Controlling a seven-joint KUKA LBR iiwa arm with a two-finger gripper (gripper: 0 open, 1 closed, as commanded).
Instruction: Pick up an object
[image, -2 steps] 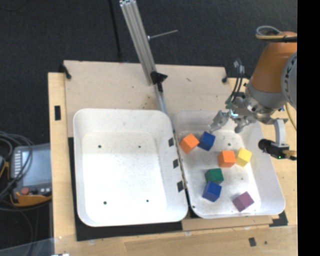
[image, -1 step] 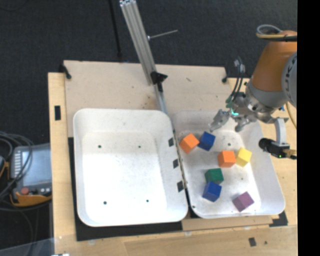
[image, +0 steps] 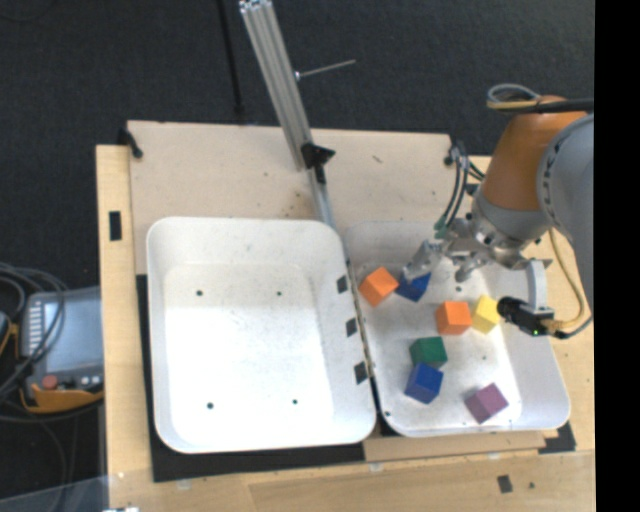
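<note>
A: Seven small cubes lie in the right shallow white bin (image: 540, 405) on the surface. Where is the end effector (image: 437, 262)?

B: Over the bin's far part, just above the small blue cube (image: 414, 287), beside the small orange cube (image: 378, 285).

A: Is it gripping the blue one?

B: I cannot tell; its tips are unclear. The left shallow white bin (image: 160, 300) sits alongside.

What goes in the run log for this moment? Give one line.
gripper over right bin, by blue cube | grip: cannot tell | no cube lifted | left bin: no cubes
</note>
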